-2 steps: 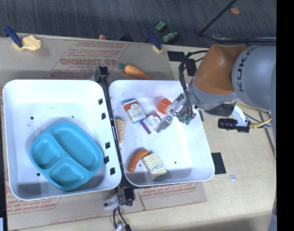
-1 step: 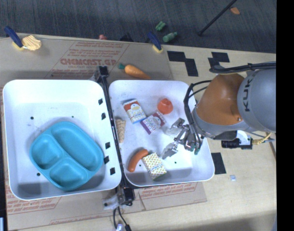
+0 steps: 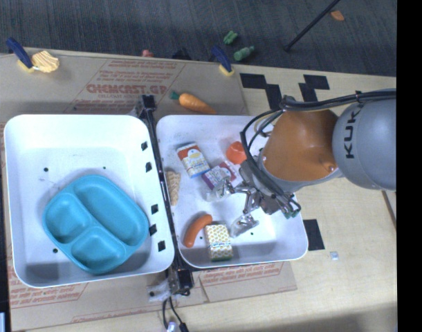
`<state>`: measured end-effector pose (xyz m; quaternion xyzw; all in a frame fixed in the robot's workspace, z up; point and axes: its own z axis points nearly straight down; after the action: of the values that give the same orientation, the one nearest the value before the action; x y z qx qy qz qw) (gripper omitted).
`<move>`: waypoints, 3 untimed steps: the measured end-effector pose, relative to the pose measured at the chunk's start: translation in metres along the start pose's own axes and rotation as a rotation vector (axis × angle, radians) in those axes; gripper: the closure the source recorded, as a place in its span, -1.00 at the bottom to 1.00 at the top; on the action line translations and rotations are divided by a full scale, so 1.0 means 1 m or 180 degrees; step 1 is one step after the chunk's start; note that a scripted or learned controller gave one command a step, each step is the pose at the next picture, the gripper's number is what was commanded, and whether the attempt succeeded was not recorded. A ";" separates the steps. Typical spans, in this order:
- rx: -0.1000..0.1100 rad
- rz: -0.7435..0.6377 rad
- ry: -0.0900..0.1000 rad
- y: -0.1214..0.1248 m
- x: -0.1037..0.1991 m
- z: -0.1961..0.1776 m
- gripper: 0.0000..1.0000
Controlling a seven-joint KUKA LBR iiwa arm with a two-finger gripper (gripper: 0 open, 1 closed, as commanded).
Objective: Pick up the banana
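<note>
No plainly yellow banana stands out in the right bin [image 3: 294, 235]. The closest match is a pale tan, elongated piece [image 3: 172, 186] lying against that bin's left wall; I cannot tell whether it is the banana. My gripper [image 3: 236, 206] hangs low over the middle right of this bin, under the orange wrist band [image 3: 301, 147]. Its metal fingers [image 3: 244, 221] stand spread, open, with nothing between them. The gripper is well to the right of the tan piece and apart from it.
The right bin also holds a small orange-and-white carton [image 3: 192, 160], a purple packet [image 3: 216, 178], a red-orange piece [image 3: 235, 151], a sausage [image 3: 196, 229] and a yellowish block [image 3: 218, 242]. A blue divided tray [image 3: 93, 220] lies in the left bin [image 3: 31, 133]. A carrot [image 3: 194, 102] rests on the bench behind.
</note>
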<state>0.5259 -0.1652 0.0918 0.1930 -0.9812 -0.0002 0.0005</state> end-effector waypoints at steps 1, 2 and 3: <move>0.0007 -0.1036 -0.0005 -0.041 0.021 -0.109 -1.00; 0.0018 -0.1794 -0.0016 0.012 0.035 -0.003 -1.00; 0.0004 -0.1720 -0.0005 0.121 0.003 -0.100 -1.00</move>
<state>0.4771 -0.0548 0.1921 0.4478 -0.8941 0.0001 -0.0004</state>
